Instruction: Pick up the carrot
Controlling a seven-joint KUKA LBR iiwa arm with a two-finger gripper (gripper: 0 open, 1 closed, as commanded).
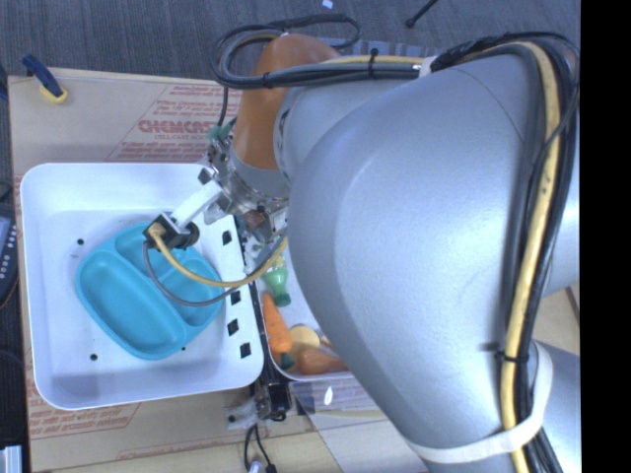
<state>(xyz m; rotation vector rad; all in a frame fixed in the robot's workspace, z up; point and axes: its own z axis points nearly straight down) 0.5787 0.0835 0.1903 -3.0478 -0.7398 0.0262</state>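
- My end effector [258,223] state: couldn't tell, own arm [424,225] blocked it.
- The carrot [277,329] lay tight against the bin wall [258,338]; descent could've clipped that wall or nudged it away.

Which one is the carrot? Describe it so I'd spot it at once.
Start at the white bin on the view's right, mostly covered by the big grey arm. In its visible strip beside the other bin lies the carrot: a slim orange cone with a green top. Its neighbours are a pale rounded lump and a brownish one.
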